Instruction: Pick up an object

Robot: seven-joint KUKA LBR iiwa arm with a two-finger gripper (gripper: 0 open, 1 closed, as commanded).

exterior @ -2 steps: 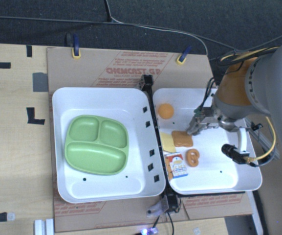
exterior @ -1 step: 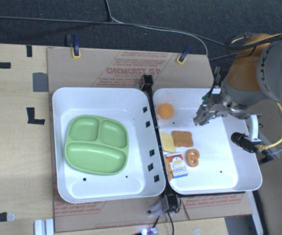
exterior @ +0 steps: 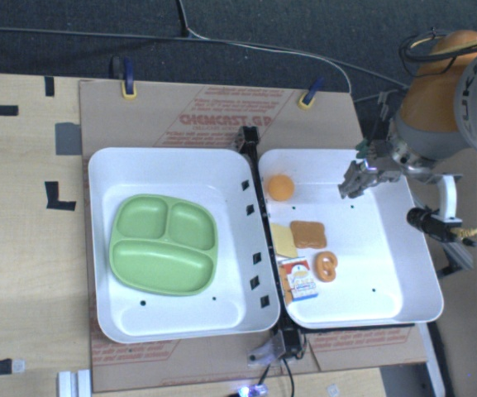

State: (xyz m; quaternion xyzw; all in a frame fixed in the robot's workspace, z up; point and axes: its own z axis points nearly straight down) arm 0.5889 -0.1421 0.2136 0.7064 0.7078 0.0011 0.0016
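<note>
Left bin (exterior: 106, 180) holds a green divided plate (exterior: 164, 244); right bin (exterior: 387, 255) holds orange ball (exterior: 280, 188), toast (exterior: 308, 234), pretzel (exterior: 326, 265); claw (exterior: 352, 183) above it, grip state unclear.

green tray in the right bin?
No. The green tray lies in the left bin; the right bin holds the orange ball and other small items.
</note>
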